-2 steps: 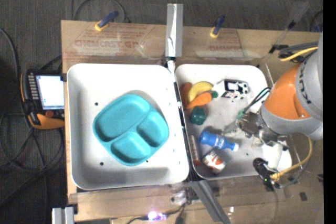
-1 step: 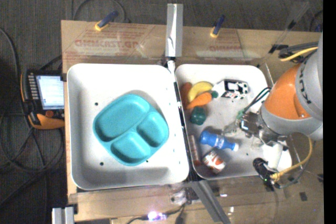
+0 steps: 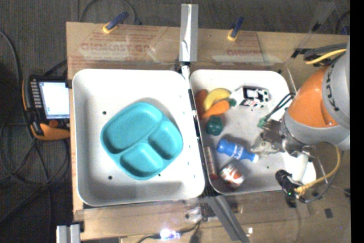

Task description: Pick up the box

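Note:
The box (image 3: 255, 95) is small, black and white, and lies flat near the far wall of the right bin (image 3: 277, 78). My gripper (image 3: 265, 143) hangs low over the right side of that bin, nearer the camera than the box and well apart from it. It sits just right of the white cap of a blue bottle (image 3: 234, 150). The grey wrist and orange band (image 3: 311, 101) cover the bin's right rim.
A banana (image 3: 216, 96), an orange carrot-like piece (image 3: 216, 107) and a small teal object (image 3: 214, 126) lie left of the box. A red and white can (image 3: 232, 174) rests near the front wall. The left bin (image 3: 85, 122) holds a teal divided plate (image 3: 143, 139).

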Action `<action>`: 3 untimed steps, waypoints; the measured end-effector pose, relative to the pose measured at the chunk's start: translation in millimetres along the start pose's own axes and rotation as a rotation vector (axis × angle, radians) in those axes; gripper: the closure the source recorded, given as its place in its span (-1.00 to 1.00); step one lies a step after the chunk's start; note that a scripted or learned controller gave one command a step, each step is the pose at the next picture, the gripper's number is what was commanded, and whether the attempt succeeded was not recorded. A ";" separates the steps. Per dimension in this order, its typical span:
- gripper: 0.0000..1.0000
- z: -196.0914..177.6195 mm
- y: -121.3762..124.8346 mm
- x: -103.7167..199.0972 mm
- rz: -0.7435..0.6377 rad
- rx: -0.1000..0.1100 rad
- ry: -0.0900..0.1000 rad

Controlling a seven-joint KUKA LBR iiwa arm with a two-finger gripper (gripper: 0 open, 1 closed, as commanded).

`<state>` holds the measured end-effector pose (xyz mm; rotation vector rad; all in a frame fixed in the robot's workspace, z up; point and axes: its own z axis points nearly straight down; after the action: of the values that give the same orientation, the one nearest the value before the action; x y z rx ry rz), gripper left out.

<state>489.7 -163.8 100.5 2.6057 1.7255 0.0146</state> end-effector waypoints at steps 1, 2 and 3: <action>-1.00 0.1 -0.1 0.0 0.000 0.000 0.000; -1.00 9.8 13.7 -33.3 0.032 0.018 0.017; -1.00 9.9 8.1 44.1 0.060 0.004 0.002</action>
<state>514.6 -126.4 90.8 2.6599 1.6494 0.0153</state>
